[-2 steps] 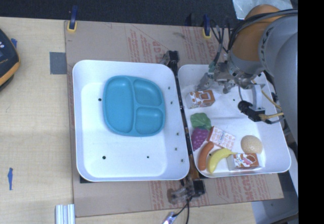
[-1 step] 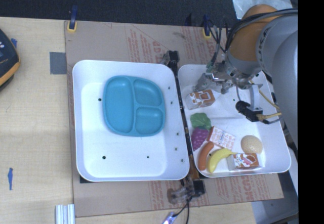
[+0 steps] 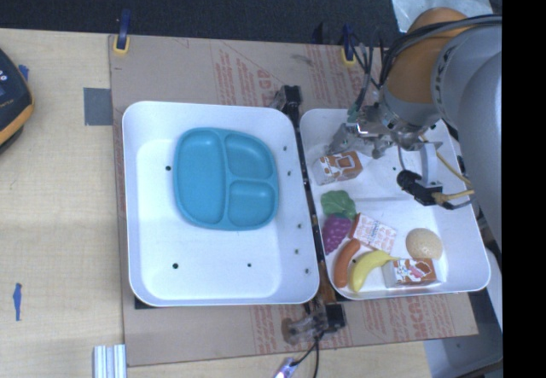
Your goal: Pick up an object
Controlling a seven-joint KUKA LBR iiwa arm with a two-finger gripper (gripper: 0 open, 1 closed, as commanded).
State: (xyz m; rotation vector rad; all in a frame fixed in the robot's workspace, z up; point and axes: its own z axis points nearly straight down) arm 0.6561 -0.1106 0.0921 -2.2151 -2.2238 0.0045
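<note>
My gripper (image 3: 358, 137) hangs over the far left part of the right bin (image 3: 465, 227), under the grey arm with its orange band. Just in front of it lies a small brown and white carton (image 3: 339, 165), very near the gripper's tip; contact cannot be judged. Further forward in the same bin lie a green leafy toy (image 3: 338, 202), purple grapes (image 3: 335, 233), a pink and white packet (image 3: 374, 233), a sausage (image 3: 344, 262), a banana (image 3: 368, 268), a round bun (image 3: 424, 243) and a second carton (image 3: 413, 272).
The left bin (image 3: 153, 231) holds a blue divided plate (image 3: 226, 177). A black cable piece (image 3: 420, 189) dangles from the arm over the right bin. Clamps sit between the bins at the far and near edges. A yellow and black device (image 3: 10, 103) lies at the far left.
</note>
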